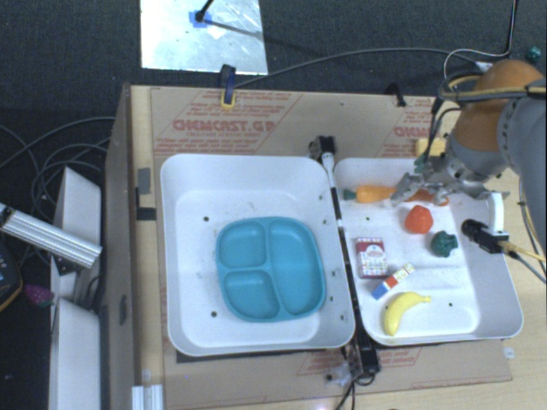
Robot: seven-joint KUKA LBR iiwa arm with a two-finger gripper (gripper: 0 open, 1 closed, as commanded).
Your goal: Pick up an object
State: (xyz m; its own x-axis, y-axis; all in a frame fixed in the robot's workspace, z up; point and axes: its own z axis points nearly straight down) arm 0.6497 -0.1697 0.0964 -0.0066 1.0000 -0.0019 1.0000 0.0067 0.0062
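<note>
Two white bins side by side on a bench, seen from above. The left bin [184,229] holds a blue divided plate [270,268]. The right bin [491,310] holds the loose objects: a carrot [373,194] at its 11 o'clock, an orange ball [418,219] near its centre, a dark green lump [444,243] at 3 o'clock of the ball, a small red-and-white box [370,257], a little block [391,281] and a banana [400,309] at the bin's 6 o'clock. The arm [491,118] enters from the right, and its gripper [420,188] hangs low over the bin's upper part — between the carrot's thick end and the ball, just at 12 o'clock of the ball. The fingers seem spread fairly wide, though the metal parts blur together here; nothing lies between them. Step in hand, by this reading: the approach, with no grasp made. The next move calls for settling on one target — probably the ball or the carrot — centring over it, descending and closing.
</note>
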